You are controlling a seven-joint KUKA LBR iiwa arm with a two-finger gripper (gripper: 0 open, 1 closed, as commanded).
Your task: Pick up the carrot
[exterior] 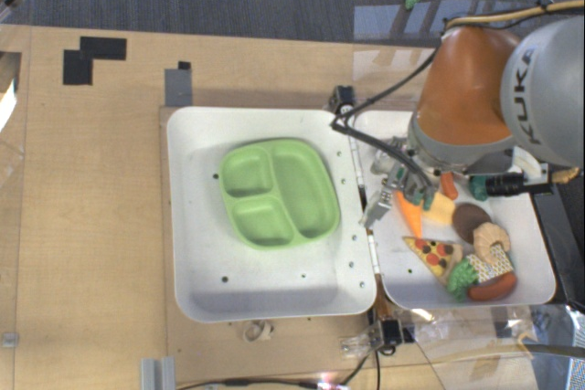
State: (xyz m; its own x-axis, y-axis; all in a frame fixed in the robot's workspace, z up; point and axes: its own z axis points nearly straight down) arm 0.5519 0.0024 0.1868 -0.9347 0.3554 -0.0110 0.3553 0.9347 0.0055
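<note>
Arm: grey KUKA arm (539, 96) with orange band reaches in from the right and hangs over the upper part of the right bin.
Gripper: the gripper (399, 187) sits low over the left side of the right bin, close to the wall shared with the left bin.
Gripper state: cannot tell; the metal parts under the wrist blur together and the wrist covers much of them.
Carrot: the carrot (412, 214) lies in the right bin, orange, tapered, tilted, just below and right of the gripper. Its upper end meets the gripper's metal parts; whether it is gripped or merely touched cannot be told.
Neighbours in right bin: pizza slice (433, 254) just below the carrot; pale yellow wedge (441, 211) touching the carrot's right side; brown round piece (470, 220) further right; green leafy piece (463, 275), red sausage (494, 288) and tan pretzel-like piece (492, 239) near the lower right corner.
Right bin: white, shallow (539, 274).
Left bin: white bin (196, 224) holds a green divided plate (277, 192), three compartments, flat, roughly centred.
Bench: wooden bench (82, 224), cables along its lower edge.
</note>
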